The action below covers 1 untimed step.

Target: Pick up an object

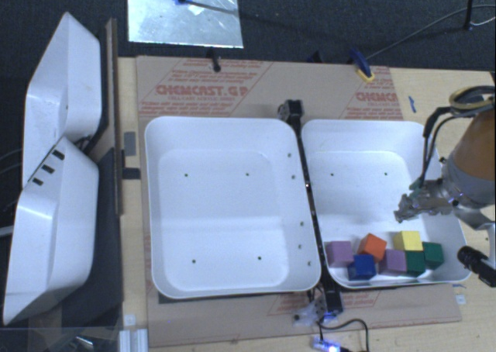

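six small blocks [385,256] huddled in right bin's [349,149] near corner, gripper [416,208] just above them, grip state unclear

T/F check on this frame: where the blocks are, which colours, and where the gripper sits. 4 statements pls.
1. All blocks lie in the right bin. True.
2. The orange block sits in the left bin. False: it is in the right bin's near corner, among the others.
3. The gripper is above the right bin, beyond the yellow block. True.
4. The blue block is between the gripper's fingers. False: it lies on the bin floor beside a purple block.
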Available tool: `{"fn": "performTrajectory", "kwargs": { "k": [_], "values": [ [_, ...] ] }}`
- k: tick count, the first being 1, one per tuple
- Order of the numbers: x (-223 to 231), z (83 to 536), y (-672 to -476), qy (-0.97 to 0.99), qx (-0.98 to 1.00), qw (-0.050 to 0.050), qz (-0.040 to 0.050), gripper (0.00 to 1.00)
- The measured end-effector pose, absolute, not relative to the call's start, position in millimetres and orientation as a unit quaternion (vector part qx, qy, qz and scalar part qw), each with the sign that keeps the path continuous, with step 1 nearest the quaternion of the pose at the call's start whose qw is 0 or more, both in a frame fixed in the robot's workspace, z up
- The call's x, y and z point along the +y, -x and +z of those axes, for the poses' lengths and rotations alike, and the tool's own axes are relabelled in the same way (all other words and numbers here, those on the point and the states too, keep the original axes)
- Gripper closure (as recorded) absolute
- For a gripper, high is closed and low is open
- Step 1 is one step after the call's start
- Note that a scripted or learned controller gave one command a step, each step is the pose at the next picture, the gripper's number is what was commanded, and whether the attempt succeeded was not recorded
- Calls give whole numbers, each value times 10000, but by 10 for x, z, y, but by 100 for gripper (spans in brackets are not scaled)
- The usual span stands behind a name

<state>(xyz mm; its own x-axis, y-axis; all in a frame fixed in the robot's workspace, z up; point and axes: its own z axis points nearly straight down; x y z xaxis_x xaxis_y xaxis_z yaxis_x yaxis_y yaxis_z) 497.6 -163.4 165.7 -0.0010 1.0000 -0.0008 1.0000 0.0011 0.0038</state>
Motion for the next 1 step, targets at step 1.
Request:
{"fn": "performTrajectory", "kwargs": {
  "k": [1],
  "values": [
    [-1646, 2088, -5026, -7068, 7074, 20, 13, 100]
  ]
}}
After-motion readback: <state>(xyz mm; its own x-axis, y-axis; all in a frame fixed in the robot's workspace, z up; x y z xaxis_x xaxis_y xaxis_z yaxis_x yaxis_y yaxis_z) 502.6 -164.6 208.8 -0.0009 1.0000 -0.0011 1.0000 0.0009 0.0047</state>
